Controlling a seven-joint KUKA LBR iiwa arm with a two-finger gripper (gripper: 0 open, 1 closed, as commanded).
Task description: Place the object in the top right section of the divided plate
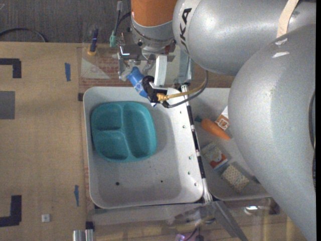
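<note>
Overhead, the grey arm [235, 29] with its orange band [153, 4] comes in from the right and fills much of that side, its wrist hanging above the far rim of the left bin [135, 195]. The jaws [143, 87] sit just past that bin's upper edge, and a small blue object [135, 78] shows between the fingers, so they appear closed on it, held up off the bin floor and near the plate's far corner. A yellowish cable [183, 97] loops from the wrist.

Inside the left white bin lies the teal divided plate [123, 132], flat, toward the bin's left and upper part, with three sections visible. Its bare white floor stretches below and to the right of it, dotted with a few dark specks.

The right bin [220, 192], touching the left one, holds an orange carrot-like piece [216, 129] and two small boxes [225, 167], partly hidden under the arm.

Both bins rest on a tan wooden desk [40, 149] marked with blue tape strips [67, 72] and black corner marks [12, 67]. Dark grey carpet [50, 9] lies beyond the desk's far edge.
</note>
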